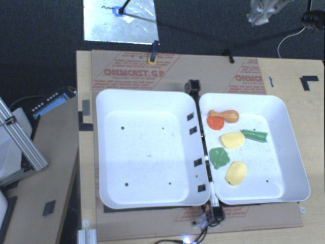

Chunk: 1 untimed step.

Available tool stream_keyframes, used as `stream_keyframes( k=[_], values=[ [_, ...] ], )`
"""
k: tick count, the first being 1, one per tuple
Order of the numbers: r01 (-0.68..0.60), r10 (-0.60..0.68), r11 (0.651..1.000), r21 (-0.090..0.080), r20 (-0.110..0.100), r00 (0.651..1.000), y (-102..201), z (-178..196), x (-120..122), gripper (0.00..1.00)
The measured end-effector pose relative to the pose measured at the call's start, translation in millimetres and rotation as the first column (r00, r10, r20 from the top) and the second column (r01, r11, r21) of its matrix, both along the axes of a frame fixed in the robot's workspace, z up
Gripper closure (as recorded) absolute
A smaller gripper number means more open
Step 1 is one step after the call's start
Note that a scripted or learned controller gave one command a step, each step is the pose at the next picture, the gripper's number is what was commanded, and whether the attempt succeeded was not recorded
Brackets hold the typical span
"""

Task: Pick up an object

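Note:
The right bin (292, 136) holds several small toy foods. An orange carrot-like piece (225, 116) lies at the back, touching a red round piece (215, 123). In front of them are a pale yellow piece (232, 140) and a long green pod (254, 135). Nearer the front lie a green leafy piece (219, 157) and a yellow lemon-like piece (236, 173). My gripper (263, 8) hangs high at the top right, beyond the bench's far edge and well away from the bins, with nothing seen in it.
The left bin (147, 149) sits beside the right one, joined by a black hinge strip (202, 146). A shiny metal sheet (120, 13) lies on the floor at the back left. An aluminium frame (18, 136) stands at the far left.

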State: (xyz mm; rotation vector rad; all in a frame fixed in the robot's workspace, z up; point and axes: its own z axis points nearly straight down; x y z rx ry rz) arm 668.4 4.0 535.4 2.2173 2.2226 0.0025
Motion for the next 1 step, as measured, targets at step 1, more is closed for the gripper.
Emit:
stream_keyframes(
  k=[1],
  values=[
    [-0.001,0.001,1.000,0.000,0.000,1.000,2.7,0.0,0.0,1.00]
  ],
)
